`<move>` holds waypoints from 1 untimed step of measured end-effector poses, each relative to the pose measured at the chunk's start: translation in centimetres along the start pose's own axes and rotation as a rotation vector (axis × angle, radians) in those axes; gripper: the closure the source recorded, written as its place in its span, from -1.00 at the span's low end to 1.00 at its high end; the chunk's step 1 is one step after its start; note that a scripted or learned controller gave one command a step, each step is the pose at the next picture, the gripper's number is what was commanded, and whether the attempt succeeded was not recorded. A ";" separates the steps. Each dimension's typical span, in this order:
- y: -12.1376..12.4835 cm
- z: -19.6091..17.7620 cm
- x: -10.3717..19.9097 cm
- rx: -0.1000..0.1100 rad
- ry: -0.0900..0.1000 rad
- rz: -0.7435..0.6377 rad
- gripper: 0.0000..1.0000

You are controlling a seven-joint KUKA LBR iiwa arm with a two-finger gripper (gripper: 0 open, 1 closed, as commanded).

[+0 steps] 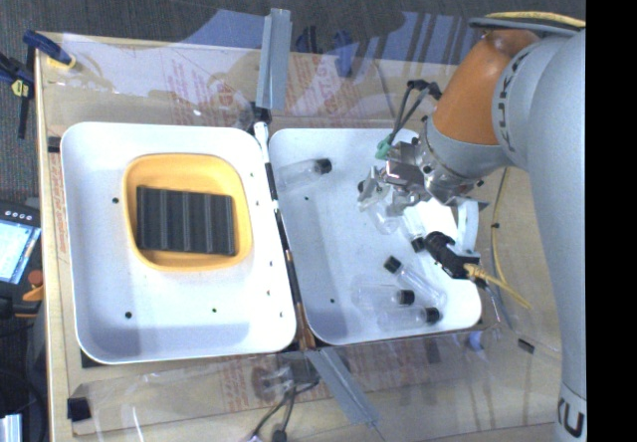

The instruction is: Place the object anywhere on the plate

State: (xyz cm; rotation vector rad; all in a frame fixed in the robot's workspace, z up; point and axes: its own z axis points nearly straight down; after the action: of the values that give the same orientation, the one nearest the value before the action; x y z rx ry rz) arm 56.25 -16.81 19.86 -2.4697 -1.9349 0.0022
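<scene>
At the near edge of the tabletop (199, 395) cables and clear plastic lie loose below the two bins. In the right bin (328, 311), the near right corner is crowded: several clear vials with black caps (416, 298) lie close together there, hard against the right wall. The bin's left half is mostly bare white floor, with open room toward the divider between the bins. The end effector (390, 189) sits low over the middle of the right bin, the grey arm (537, 131) with its orange band coming in from the right and covering that bin's far right corner. I cannot tell whether its fingers are spread or closed; the metal and clear plastic blur together. One more vial (307, 168) lies alone near the far left corner, well apart from the end effector, on its left. In the left bin (90, 311) the yellow plate (184, 171) holds a dark ribbed insert, with free white floor all round it.
</scene>
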 end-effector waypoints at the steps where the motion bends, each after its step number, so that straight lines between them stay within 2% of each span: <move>1: 0.0 0.0 0.0 0.000 0.000 0.000 -1.00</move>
State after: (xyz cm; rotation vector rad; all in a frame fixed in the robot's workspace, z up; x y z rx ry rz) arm 56.25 -16.81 19.86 -2.4697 -1.9349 0.0022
